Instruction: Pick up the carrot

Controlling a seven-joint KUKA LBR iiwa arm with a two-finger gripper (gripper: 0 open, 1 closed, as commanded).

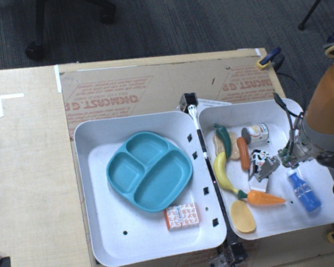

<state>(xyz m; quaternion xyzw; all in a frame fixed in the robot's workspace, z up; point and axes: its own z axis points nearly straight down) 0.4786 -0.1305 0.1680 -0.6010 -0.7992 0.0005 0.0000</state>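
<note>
Orange and tapered, the carrot (265, 197) is seen lying flat near the front of the right bin (320, 217), its green top pointing left toward the banana (222, 174) and its tip pointing right. A yellow spoon-shaped piece (243, 217) is placed just in front of it, and a blue bottle (303, 191) lies to its right, apart from it. The gripper (267, 167) is held above and just behind the carrot, close to a small black-and-white toy (257, 161); whether its fingers are spread or closed cannot be told, and nothing is seen between them. Further back in the same bin, a small can (255, 133) on its side, a sausage-like piece (243, 153) and a dark green vegetable (223, 137) are found. The left bin (100, 227) is occupied by a blue divided plate (150, 171), with a small red-and-white box (182, 216) lying just in front of it. Both bins are set on brown cardboard (126, 92) spread over the bench.
</note>
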